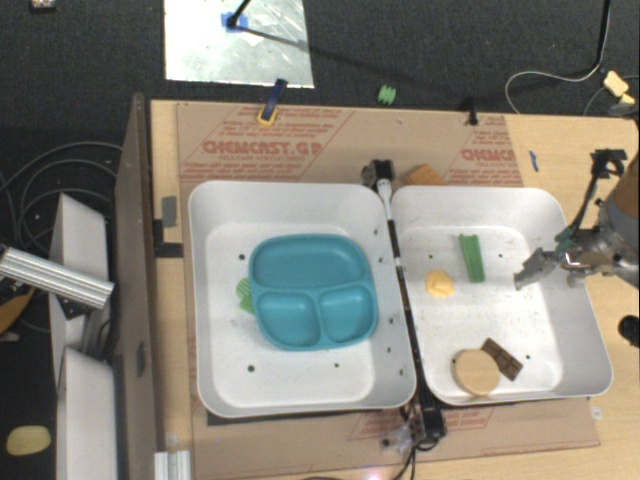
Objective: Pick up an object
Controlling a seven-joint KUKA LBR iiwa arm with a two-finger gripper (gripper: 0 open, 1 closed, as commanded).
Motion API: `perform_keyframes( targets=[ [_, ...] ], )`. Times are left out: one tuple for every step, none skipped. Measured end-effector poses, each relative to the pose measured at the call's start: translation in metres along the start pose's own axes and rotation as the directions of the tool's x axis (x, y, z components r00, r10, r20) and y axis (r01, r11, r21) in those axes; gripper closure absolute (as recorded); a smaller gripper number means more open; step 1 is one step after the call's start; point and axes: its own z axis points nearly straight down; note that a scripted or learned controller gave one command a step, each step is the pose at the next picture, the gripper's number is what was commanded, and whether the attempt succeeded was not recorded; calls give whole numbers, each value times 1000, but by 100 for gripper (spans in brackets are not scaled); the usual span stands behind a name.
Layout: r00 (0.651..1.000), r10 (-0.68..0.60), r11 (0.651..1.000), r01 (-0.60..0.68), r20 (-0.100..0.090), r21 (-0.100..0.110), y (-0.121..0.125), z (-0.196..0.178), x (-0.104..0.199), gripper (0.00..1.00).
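From the overhead camera view I've got the two white bins side by side. The left bin [215, 268] has a teal divided plate [313, 290] sitting in it, with a bit of something green [243, 290] poking out from under its left edge. The right bin [580, 348] is where the pickable stuff is: a green block [471, 256], a small yellow piece [440, 285], a round tan disc [476, 372] and a dark brown piece [502, 358] touching the disc's upper right.

The gripper [535, 265] sits over the right side of the right bin, near its right wall, and it looks like nothing is in it. Whether the fingers are spread or closed, I honestly cannot tell from this angle.

Nearest candidate is the green block, just left of the gripper. Its long axis runs roughly up-down in the view, tilted slightly, top end leaning left.

What could go wrong: if the fingers come down in line with that long axis, I figure they'd just knock it sideways. The disc is flat and could slip. The brown piece touching it could get dragged along too.
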Motion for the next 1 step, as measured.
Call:
perform_keyframes(
  targets=[
    [1000,-3,1000,3,2,-1,57,66,-21,0]
  ],
)
